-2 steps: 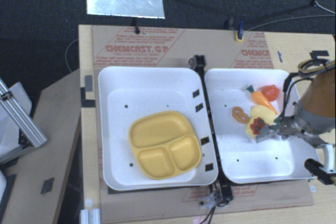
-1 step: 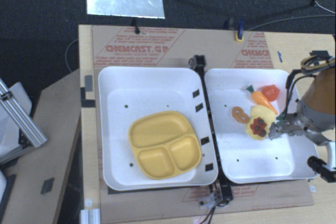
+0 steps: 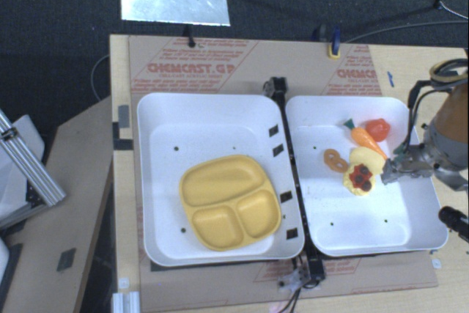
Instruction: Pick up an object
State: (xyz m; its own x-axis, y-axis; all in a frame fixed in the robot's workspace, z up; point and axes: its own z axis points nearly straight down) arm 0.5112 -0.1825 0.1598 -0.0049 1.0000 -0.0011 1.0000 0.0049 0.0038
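2 white bins sit side by side on the worktop; the right bin (image 3: 381, 231) holds a toy pizza slice (image 3: 360, 174), a carrot (image 3: 364, 138), a tomato (image 3: 377, 129) and a pretzel (image 3: 335, 160). The gripper (image 3: 390, 170) sits just beside the pizza slice; whether the jaws are spread cannot be told. Best to straddle the slice squarely before closing, clear of the carrot

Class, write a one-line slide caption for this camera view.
Gripper beside toy food in the right bin; yellow divided tray in the left bin.
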